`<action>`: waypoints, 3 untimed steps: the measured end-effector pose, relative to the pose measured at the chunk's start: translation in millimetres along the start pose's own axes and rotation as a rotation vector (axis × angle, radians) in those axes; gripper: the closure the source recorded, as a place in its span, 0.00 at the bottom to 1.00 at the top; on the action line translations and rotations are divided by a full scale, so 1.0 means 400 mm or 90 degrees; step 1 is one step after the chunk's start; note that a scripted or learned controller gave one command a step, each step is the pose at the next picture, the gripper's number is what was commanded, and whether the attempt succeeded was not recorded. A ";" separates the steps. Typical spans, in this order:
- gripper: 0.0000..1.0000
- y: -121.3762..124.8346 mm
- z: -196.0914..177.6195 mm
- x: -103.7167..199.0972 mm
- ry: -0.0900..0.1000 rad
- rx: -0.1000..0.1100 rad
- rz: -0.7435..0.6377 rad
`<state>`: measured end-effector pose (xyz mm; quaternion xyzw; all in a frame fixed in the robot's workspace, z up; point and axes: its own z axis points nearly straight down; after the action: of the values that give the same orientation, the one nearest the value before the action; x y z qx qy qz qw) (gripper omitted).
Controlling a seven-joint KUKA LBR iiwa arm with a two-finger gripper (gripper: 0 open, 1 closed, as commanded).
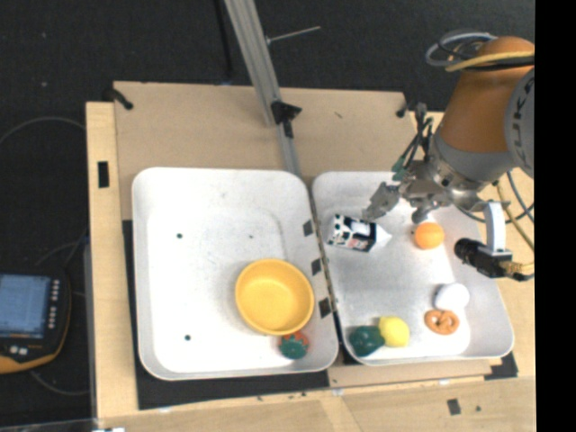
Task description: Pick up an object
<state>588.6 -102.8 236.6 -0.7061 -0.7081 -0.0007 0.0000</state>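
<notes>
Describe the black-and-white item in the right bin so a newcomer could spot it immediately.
Start at the right bin, the one under the arm. Near its left wall, just left of the gripper, lies a small carton. It alone is boxy with black-and-white print; its neighbours are rounded and plain-coloured.

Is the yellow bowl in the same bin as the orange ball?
No, the yellow bowl sits in the left bin, while the orange ball lies in the right bin.
</notes>
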 end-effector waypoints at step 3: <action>0.00 0.030 0.282 -0.013 -0.002 0.004 0.003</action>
<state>600.8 -107.7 123.7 -0.7078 -0.7064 0.0026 0.0011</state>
